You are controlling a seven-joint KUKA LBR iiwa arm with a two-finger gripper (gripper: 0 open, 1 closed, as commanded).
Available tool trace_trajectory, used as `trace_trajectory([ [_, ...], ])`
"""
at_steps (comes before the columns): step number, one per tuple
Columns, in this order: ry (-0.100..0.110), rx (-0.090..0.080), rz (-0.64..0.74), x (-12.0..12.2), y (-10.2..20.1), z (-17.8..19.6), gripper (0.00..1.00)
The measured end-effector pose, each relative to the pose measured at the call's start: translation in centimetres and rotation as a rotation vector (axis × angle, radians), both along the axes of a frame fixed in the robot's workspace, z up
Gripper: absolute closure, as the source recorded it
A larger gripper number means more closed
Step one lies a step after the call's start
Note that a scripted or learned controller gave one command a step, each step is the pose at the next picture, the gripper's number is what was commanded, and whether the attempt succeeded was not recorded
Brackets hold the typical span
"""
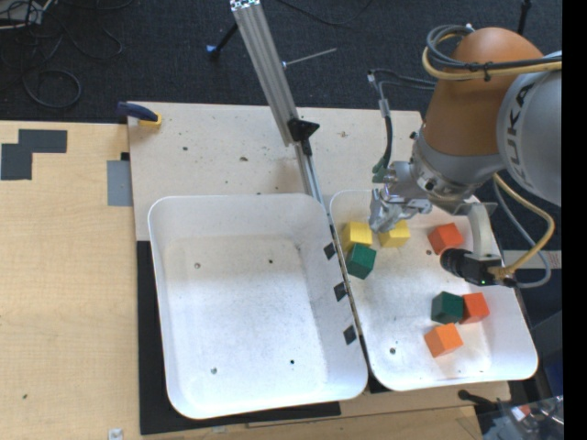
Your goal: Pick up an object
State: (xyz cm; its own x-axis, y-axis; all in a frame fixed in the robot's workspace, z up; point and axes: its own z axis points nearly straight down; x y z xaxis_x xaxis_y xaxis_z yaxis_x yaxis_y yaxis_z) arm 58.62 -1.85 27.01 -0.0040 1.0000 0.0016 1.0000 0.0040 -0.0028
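Judging by its look, the yellow block [395,236] beneath the tool [389,214], whose state cannot be told, is taken as light, rigid, best pinched across flat opposite faces.

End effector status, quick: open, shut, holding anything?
End effector: cannot be told; it sits low over the yellow blocks in the right bin.

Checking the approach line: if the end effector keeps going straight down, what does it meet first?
Most likely the yellow block just below the end effector, in the right bin; depth is hard to judge from this slanted view.
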Motion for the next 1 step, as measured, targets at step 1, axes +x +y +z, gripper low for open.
trace_trajectory([
  [1, -0.001, 0.0, 0.001, 1.14, 5.47, -0.43, 1.0],
])
